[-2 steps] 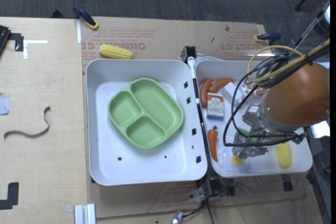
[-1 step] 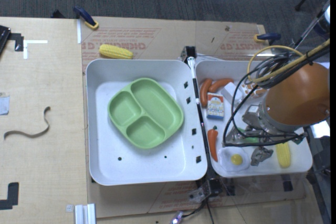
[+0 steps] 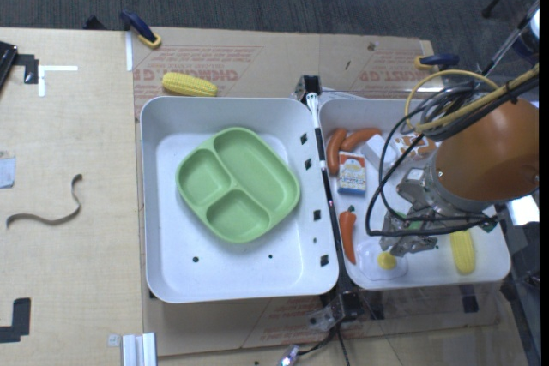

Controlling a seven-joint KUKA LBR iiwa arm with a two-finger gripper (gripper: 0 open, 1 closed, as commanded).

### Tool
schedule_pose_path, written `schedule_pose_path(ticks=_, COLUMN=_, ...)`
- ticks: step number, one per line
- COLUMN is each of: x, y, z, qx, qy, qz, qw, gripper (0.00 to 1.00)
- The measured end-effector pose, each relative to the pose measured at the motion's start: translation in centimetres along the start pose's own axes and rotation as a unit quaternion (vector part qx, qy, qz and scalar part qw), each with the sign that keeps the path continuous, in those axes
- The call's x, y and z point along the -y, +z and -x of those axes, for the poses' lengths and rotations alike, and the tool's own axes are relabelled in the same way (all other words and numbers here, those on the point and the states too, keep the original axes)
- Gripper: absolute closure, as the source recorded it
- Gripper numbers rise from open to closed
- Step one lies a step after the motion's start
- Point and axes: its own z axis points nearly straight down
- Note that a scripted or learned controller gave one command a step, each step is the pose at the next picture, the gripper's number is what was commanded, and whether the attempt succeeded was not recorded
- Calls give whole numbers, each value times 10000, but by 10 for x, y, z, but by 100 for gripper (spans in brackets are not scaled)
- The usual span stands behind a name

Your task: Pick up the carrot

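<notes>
Far left on the bench: a thin brown cord-like thing (image 3: 47,210), curled; can't make out what it is. Corn cob (image 3: 190,84) lies outside the bins on the cardboard, behind the left bin (image 3: 163,270). Left bin holds a green divided plate (image 3: 238,183), three compartments. Right bin (image 3: 369,274): carrot (image 3: 347,234) lies against the left wall near the front, long axis running front-to-back; which end is the tip is hard to tell. Behind it a small carton (image 3: 352,172) and two sausage-like pieces (image 3: 343,140), partly overlapped. Gripper (image 3: 403,244) hangs over the bin's front middle, right of the carrot, apart from it; whether it is open or closed can't be told under cables and wrist. Second corn (image 3: 463,252) at right; the arm's orange band (image 3: 489,154) hides the bin's back right.
</notes>
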Motion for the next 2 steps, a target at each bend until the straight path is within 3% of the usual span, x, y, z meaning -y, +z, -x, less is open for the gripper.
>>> schedule_pose_path(ticks=1, x=0, y=0, z=0, qx=0, qy=1, qz=1, qw=10000, gripper=0)
schedule_pose_path(ticks=2, x=0, y=-9, z=2, qx=19, qy=-4, qz=-7, qw=10000, gripper=100)
